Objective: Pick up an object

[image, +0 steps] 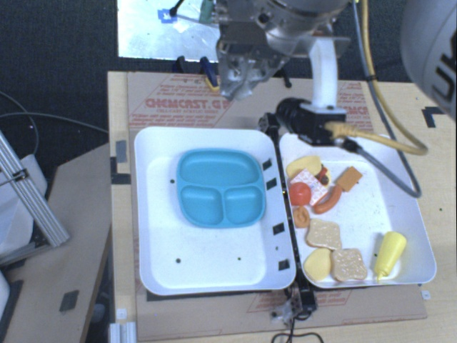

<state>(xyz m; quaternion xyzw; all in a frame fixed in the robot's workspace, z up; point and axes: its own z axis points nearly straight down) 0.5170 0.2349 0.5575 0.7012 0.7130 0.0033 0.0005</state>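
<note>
The gripper (pixel 235 84) is held high behind the bins; its grip cannot be told. Toy food (pixel 325 191) is piled in the right white bin (pixel 418 256). One piece at the edge should be picked.

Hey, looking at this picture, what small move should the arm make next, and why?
Probably swing the gripper toward the right bin and bring it over the toy food there, perhaps the yellow bottle, which lies apart from the rest. The gripper hangs above the bench behind the left bin, which holds a blue divided plate.
</note>
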